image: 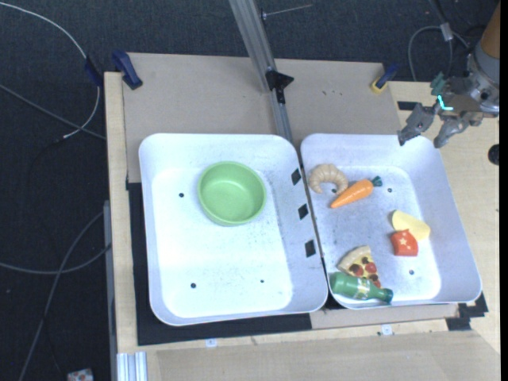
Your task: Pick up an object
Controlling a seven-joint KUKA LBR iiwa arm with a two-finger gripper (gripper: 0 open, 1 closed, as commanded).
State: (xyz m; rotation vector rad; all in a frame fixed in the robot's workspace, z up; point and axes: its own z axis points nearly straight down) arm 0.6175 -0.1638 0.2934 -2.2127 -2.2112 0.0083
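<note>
While spread and bare, gripper (429, 131) above right bin's (452, 205) far corner, well apart from carrot (352, 193).

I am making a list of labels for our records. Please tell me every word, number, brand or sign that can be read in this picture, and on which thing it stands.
No text can be read.
green bottle: no label can be made out on it; too small to tell.
pizza slice, red and yellow pieces, carrot, green bowl: no writing shows.
gripper: a small teal light above it, no lettering legible.
</note>
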